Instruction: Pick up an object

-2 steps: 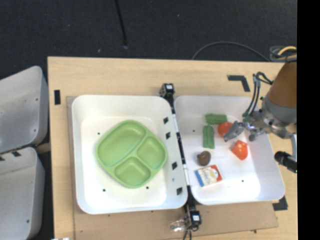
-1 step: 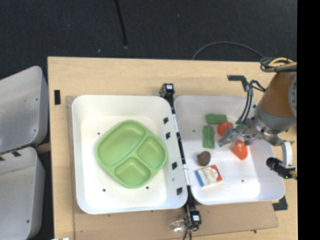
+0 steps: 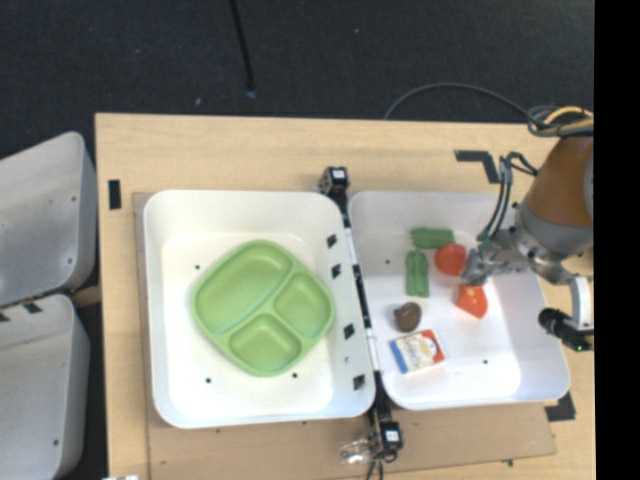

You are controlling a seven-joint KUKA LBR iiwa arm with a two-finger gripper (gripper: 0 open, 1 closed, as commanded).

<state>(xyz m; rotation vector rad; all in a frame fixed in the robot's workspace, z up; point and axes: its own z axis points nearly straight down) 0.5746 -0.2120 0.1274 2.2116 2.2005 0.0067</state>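
Note:
The right bin (image 3: 500, 383) holds several small objects. A red wedge-shaped piece (image 3: 473, 302) lies just under my gripper (image 3: 479, 273), which reaches down from the grey and orange arm (image 3: 558, 193) at the right. The gripper tip sits between this piece and a round red item (image 3: 450, 258) to its left. I see nothing lifted off the bin floor. Further left lie a green pod (image 3: 432, 236), a second green piece (image 3: 417, 273), a brown lump (image 3: 407, 316) and a small white, red and blue packet (image 3: 416, 351).
The left bin (image 3: 170, 388) holds a green divided plate (image 3: 262, 308). A ridge with black clips (image 3: 352, 298) separates the two bins. A black cable (image 3: 450, 90) loops over the bench behind the right bin.

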